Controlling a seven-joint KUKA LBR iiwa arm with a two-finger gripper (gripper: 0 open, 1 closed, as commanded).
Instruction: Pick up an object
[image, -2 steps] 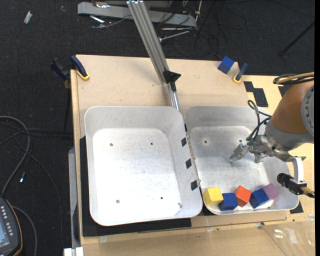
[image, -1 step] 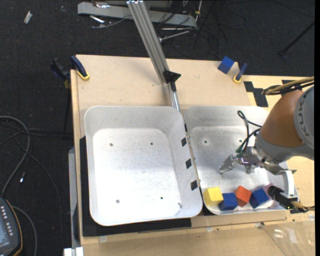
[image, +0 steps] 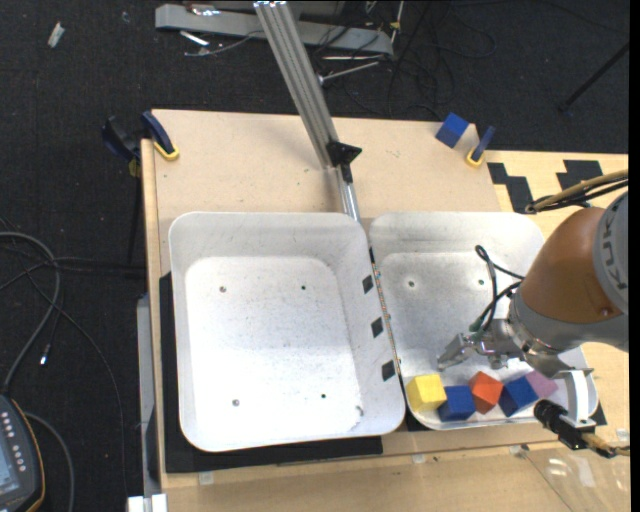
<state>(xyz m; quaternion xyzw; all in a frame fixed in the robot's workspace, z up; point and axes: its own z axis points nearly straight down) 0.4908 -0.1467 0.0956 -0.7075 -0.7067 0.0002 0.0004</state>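
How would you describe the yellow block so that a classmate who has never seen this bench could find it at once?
Look at the right-hand white bin of the two on the bench, then at the row of small blocks along its near edge. The yellow block is at the left end of that row, closest to the divide between the bins. Its neighbours are a blue block and an orange block; it is the only yellow one.

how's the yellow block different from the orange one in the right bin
The yellow block is yellow and sits leftmost in the row; the orange block lies further right, nearer the gripper. A blue block separates them. Both are small cubes near the right bin's front edge.
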